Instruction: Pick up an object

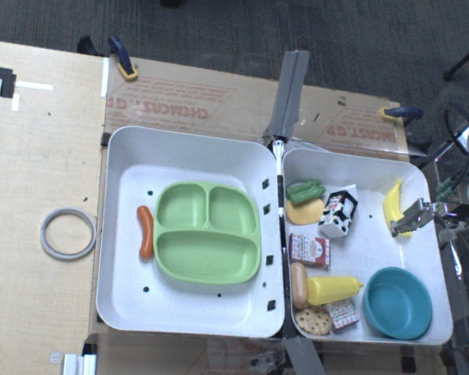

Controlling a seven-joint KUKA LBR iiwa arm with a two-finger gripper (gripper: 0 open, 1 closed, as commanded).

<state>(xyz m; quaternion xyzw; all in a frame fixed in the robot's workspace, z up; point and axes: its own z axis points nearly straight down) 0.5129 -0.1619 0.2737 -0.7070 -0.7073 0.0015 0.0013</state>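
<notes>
the gripper [411, 217] sits low at the right bin's [372, 170] far right side, just beside the banana [393, 202], likely lining up a grasp. whether its jaws are apart or together, i cannot tell. the other toy food lies clustered along the bin's left edge.

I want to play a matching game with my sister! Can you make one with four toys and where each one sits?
Things:
1. green tray
2. banana
3. blue bowl
4. cookie

Places:
A. right bin, near right corner
B. right bin, near left corner
C. left bin, middle
D. right bin, far side, by the claw

Pairs: 1-C, 2-D, 3-A, 4-B
</notes>
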